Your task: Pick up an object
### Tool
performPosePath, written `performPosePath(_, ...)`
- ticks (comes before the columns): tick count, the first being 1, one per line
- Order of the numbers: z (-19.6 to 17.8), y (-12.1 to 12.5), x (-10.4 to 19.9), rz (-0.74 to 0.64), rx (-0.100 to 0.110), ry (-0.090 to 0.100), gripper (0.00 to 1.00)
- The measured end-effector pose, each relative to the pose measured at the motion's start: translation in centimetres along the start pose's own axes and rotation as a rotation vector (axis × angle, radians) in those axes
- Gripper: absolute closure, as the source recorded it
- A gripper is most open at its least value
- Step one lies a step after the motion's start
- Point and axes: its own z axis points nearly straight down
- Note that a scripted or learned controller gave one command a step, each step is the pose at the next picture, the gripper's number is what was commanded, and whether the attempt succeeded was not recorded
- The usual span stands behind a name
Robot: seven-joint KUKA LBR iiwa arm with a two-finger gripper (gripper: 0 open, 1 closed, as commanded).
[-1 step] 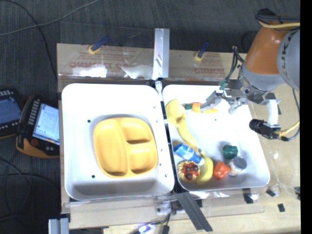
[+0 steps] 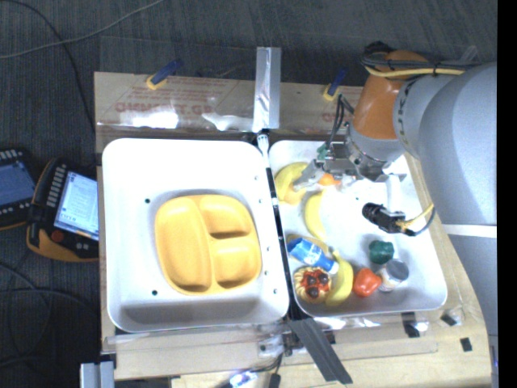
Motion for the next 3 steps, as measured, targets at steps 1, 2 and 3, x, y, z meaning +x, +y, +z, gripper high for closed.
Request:
performPosePath(1, -8.6, 2.2, 5.4, -0.110, 0.006, 0.003, 0.00)
performPosePath(2, -4.5, -1.9, 0.4, -0.173, 0.008, 0.003, 0.00)
performPosePath(3, 0.5, -6.3, 0.6, -0.104, -0.008, 0.002, 0.00)
